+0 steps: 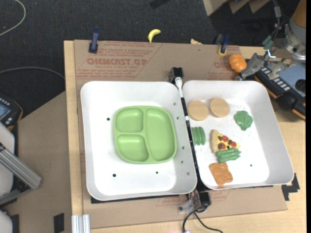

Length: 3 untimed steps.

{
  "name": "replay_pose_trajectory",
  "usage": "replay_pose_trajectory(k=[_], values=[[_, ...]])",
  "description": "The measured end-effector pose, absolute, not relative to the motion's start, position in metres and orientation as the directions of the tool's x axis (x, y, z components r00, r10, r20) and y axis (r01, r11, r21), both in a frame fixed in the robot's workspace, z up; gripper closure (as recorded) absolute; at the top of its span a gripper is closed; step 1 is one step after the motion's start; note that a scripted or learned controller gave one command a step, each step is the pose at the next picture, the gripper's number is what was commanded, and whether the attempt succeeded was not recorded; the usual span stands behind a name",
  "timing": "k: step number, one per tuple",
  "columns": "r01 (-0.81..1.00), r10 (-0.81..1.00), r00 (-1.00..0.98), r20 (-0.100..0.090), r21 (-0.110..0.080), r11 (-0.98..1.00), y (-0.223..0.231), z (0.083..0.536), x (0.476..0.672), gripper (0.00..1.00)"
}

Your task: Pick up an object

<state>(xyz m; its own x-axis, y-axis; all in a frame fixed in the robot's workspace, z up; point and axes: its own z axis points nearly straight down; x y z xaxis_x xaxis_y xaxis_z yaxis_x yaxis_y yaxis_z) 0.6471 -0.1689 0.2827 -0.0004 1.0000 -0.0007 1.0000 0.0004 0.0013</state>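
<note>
Pre-grasp stage, by my read: nothing was lifted. Toy food lay in the right bin [272, 130]: two tan rounds [209, 108] by its far edge, broccoli [243, 120], pizza slice [222, 141], pea pod [198, 135], nugget [220, 173] at its near edge. Gripper [260, 64] sat past the bin's far right corner, touching no food; can't tell its opening. Next move: swing in, descend on one piece. Left bin [97, 178] held a green divided plate [145, 134].

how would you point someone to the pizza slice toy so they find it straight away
Look in the right white bin, which holds the toy foods, not the left one with the green divided plate. The pizza slice lies near the middle, just above a green bean pod. It is the lone triangle there, yellow with red dots.
</note>
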Motion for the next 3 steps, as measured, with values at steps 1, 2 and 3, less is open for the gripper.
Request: replay_pose_trajectory(k=[1, 2, 3], values=[[1.0, 1.0, 0.0, 0.002, -0.003, 0.0, -0.142, 0.303, 0.586, 0.0], [1.0, 1.0, -0.006, 0.004, -0.005, 0.006, -0.077, 0.305, 0.509, 0.0], [1.0, 1.0, -0.001, 0.0, 0.002, 0.001, -0.081, 0.315, 0.513, 1.0]])
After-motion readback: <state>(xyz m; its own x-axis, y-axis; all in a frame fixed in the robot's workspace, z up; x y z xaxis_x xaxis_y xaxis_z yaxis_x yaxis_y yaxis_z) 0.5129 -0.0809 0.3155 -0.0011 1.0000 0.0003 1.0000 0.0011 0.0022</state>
